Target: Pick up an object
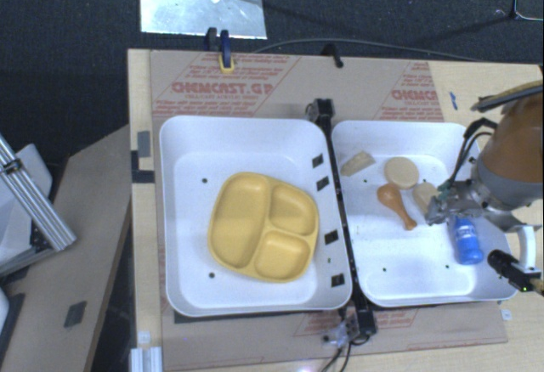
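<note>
Left bin (pixel 183 192): bearing a yellow divided tray (pixel 263 226), lying a little askew near the middle, well apart from the arm. Right bin (pixel 408 281): holding a pale beige piece (pixel 358 162) near the divider, then a round tan disc (pixel 401 171), then a wooden spoon-like item (pixel 396 203) just below the disc. Further right, a blue bottle (pixel 467 243) lying on the bin floor just below the gripper (pixel 442 207). Gripper low over the bin's right part, beside the spoon-like item and the bottle; whether touching either, impossible to tell. Nothing visibly grasped. Judging by this, pick not yet done: every object resting in its bin, none lifted. Left to do: closing on one object, likely the bottle or spoon-like item, and raising it clear.
</note>
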Robot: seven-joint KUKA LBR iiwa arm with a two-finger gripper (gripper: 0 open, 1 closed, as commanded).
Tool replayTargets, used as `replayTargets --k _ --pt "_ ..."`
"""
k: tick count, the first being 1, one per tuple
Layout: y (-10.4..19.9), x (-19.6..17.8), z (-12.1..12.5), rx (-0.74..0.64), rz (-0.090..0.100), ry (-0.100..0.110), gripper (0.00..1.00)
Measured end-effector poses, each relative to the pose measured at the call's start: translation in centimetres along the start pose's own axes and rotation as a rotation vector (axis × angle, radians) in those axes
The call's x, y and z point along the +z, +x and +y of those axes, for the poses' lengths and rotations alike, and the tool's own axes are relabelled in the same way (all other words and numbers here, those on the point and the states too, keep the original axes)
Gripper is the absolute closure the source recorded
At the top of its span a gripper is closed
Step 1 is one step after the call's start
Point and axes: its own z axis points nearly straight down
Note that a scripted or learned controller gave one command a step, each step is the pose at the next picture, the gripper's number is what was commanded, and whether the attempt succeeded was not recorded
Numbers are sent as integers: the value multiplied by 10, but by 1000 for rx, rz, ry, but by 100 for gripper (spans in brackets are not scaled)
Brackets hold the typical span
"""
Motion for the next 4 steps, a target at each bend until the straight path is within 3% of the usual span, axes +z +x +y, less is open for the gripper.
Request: replayTargets --k 2,3,4 --pt "5 -101 -7 -2 0 -4 100" --pt "5 -111 -6 -2 1 0 100" --pt "63 -101 -3 -7 3 2 100"
